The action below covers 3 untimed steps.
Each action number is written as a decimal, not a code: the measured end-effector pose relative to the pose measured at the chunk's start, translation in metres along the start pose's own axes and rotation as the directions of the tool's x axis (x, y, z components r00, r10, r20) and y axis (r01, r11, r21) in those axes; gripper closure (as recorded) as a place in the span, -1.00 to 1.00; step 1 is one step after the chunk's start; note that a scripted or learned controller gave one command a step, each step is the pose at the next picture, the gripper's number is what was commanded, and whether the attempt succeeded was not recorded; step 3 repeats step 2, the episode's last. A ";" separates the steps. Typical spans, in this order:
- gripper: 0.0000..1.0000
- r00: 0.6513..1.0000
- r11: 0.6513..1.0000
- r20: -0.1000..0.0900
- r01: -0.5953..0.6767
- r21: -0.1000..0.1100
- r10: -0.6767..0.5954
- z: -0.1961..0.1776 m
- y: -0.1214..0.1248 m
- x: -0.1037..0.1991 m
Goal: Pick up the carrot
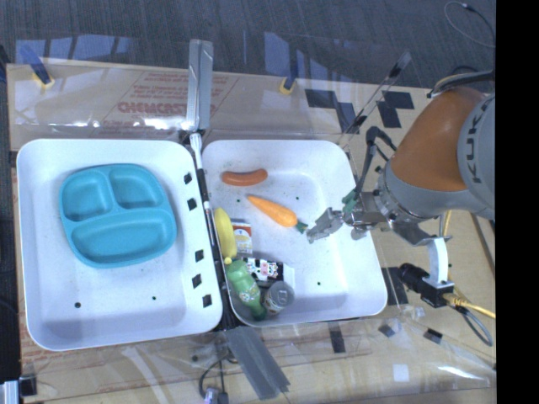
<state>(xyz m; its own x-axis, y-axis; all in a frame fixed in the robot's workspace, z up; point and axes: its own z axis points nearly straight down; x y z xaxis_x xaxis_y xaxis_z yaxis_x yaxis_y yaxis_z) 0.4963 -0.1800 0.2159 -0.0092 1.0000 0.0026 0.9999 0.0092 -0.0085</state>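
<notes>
The orange carrot (271, 209) lies slanted in the middle of the right bin (337, 162), with its green stub pointing to the lower right. My gripper (343, 225) hangs over the right part of the same bin, just right of the carrot's stub end. It is open, and nothing sits between its fingers (323, 224). The left finger's tip is a short way from the carrot, apart from it.
A sausage (244, 176) lies behind the carrot. A banana (223, 234), a small carton (242, 236), a green bottle (242, 281) and a can (279, 295) crowd the bin's front-left corner. A blue divided plate (118, 213) rests in the left bin (50, 310).
</notes>
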 end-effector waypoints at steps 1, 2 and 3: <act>-1.00 0.999 0.999 0.002 0.033 -0.002 -0.033 0.126 0.070 0.038; -1.00 0.993 0.992 -0.001 0.122 0.008 -0.122 0.128 0.157 0.067; -1.00 0.993 0.992 -0.001 0.122 0.008 -0.122 0.128 0.157 0.067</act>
